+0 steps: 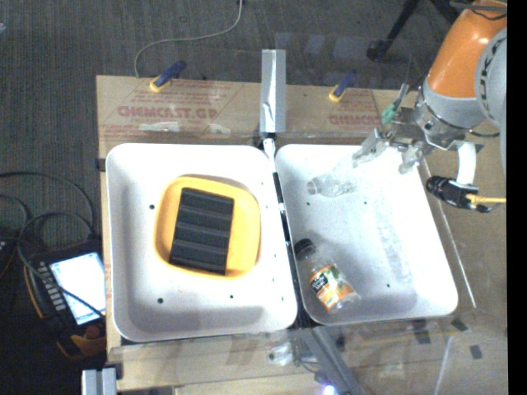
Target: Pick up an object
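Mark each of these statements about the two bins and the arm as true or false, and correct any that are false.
1. A yellow dish with a ribbed black block on it lies in the left bin. True.
2. The small juice bottle lies in the left bin. False: it lies in the right bin, near the front left corner.
3. The gripper is at the far edge of the right bin. True.
4. The juice bottle stands upright. False: it lies on its side, black cap toward the divider.
5. A clear plastic bottle lies in the right bin. True.
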Robot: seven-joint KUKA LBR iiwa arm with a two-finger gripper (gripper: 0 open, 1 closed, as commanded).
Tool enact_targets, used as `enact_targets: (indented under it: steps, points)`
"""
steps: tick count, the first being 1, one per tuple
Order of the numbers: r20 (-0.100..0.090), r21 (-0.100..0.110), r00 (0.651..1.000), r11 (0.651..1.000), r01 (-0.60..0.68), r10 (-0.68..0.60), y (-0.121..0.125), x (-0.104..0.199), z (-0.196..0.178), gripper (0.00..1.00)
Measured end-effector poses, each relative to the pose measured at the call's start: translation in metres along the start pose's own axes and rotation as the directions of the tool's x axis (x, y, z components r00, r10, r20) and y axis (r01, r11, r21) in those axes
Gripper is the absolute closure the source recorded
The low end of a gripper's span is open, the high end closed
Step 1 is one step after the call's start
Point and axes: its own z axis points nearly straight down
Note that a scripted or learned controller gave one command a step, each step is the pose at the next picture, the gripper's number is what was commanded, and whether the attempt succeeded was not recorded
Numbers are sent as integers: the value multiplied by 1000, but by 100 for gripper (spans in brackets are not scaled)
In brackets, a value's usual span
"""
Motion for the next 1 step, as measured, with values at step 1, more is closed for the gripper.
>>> enact_targets:
  steps: [1]
  points:
    - [-3,2,986,986,-169,169,-65,28,-44,0]
